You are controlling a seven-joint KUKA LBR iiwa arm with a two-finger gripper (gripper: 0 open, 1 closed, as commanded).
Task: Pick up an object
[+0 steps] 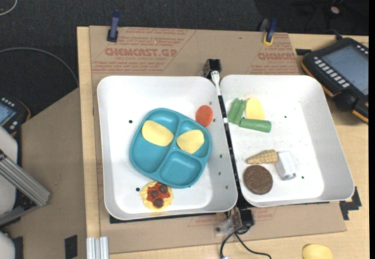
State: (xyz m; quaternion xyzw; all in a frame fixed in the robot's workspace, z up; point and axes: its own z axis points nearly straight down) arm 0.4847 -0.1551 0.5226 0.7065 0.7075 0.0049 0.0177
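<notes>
Two shallow white bins sit side by side on the desk [176,47]. The left bin [111,135] carries a blue divided plate [170,161] with two yellow pieces [157,133] in its far compartments, an orange round piece [204,115] just beside its far right edge, and a small pizza-like toy [156,195] touching its near rim. The right bin [316,135] holds green sticks [246,118] with a pale yellow wedge [255,109] lying against them at the far side, and at the near side a cone [262,157], a brown cookie-like disc [258,179] and a small grey block [286,165] — all close together.

No object has been lifted yet, so the step in hand, as I judge it, is choosing a target and coming down on it. How the claw stands I cannot tell.

To do it well, pick something standing apart from its neighbours and from a bin wall. The orange round piece looks a fair choice — free on most sides, though near the plate. The cone and grey block nearly touch, so a descent there risks nudging both. Flat things such as the disc or pizza toy would likely slip from a pinch.
</notes>
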